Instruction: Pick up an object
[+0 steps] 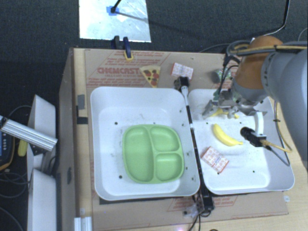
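The end effector [222,106] hangs low at the back of the right bin [276,174]; its grip state cannot be told. A curved yellow banana [226,135] lies just in front, mid-bin.

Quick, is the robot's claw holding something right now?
Claw: low at the back of the right bin; open, shut or holding anything cannot be told.

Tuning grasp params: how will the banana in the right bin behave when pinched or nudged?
The banana looks smooth and glossy, so probably plastic: stiff, light, maybe slippery. Its curved shape, lying flat on the right bin, suggests it would pivot or spin when nudged rather than roll.
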Robot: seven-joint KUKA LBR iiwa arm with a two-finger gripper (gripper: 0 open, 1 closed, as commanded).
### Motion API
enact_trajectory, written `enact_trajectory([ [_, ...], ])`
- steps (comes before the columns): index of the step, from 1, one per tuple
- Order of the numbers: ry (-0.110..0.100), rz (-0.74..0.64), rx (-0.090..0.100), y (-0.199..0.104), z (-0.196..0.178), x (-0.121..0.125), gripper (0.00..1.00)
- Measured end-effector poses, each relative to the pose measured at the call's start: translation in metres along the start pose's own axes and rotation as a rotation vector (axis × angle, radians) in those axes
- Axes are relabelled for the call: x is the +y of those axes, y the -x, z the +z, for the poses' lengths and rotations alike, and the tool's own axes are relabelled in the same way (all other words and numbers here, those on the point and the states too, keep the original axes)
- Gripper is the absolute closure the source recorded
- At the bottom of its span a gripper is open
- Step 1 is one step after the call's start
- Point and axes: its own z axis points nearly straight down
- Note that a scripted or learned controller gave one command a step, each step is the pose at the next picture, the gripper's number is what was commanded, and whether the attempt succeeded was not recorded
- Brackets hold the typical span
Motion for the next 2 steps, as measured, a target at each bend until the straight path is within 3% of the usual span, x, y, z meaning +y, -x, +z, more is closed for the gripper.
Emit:
enact_trajectory([
  [1,-0.004,0.001,0.0,0.013,0.016,-0.045,0.0],
  [2,-0.001,0.0,0.0,0.013,0.005,-0.044,1.0],
])
